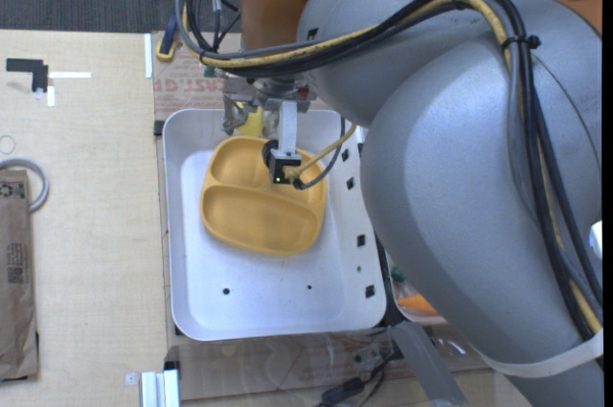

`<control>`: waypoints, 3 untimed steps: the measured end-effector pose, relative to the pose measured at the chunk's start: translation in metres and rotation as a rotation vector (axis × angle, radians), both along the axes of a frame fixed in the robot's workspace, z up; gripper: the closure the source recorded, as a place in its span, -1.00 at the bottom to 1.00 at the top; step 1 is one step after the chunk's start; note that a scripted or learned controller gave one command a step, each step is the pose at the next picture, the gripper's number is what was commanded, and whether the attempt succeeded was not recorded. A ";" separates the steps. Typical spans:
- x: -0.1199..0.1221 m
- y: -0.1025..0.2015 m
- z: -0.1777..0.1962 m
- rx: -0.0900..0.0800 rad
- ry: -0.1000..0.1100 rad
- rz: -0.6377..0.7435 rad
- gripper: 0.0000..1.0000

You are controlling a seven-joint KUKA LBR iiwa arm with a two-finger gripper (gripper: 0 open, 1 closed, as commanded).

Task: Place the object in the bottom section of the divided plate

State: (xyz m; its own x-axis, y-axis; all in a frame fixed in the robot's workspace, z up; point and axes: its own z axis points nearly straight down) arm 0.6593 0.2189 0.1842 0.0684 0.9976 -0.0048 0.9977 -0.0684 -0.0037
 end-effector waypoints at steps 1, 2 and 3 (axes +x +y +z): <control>-0.020 0.009 0.053 -0.002 -0.001 -0.437 1.00; -0.001 0.008 0.066 -0.002 -0.002 -0.816 1.00; -0.006 0.008 0.036 -0.003 -0.004 -1.076 1.00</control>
